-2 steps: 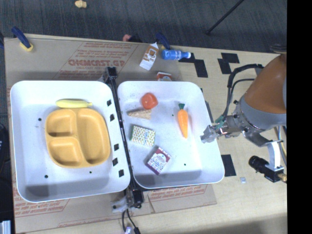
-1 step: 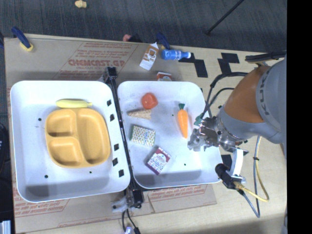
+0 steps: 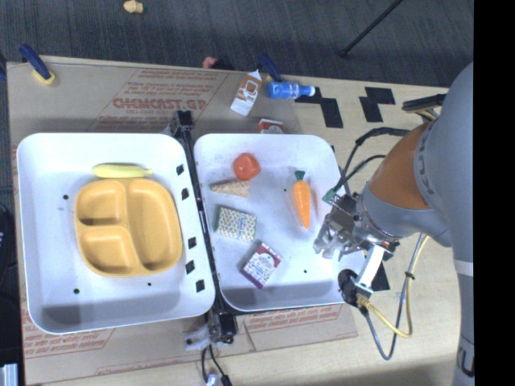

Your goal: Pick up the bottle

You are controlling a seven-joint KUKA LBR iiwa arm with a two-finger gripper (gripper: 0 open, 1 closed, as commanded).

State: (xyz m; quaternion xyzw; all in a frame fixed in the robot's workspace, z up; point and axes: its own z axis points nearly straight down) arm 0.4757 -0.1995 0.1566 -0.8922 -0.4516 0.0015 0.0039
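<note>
Left bin (image 3: 32, 240): yellow divided plate (image 3: 127, 225), banana (image 3: 121, 170) just above it. Right bin (image 3: 322, 284): tomato (image 3: 247, 166), wedge of bread (image 3: 231, 188), carrot (image 3: 302, 203), green patterned packet (image 3: 236, 223), purple carton (image 3: 260, 264) (tilted). Beyond the bins, small carton (image 3: 246, 92) on cardboard.

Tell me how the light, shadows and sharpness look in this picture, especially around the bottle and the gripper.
Camera view: light is even and soft, with faint shadows inside the right bin; the white bins are bright but not blown out. The bottle is small and slightly soft. The gripper is a cluttered, blurry patch, too unclear for fine detail. The floor above the bench is dark.
</note>
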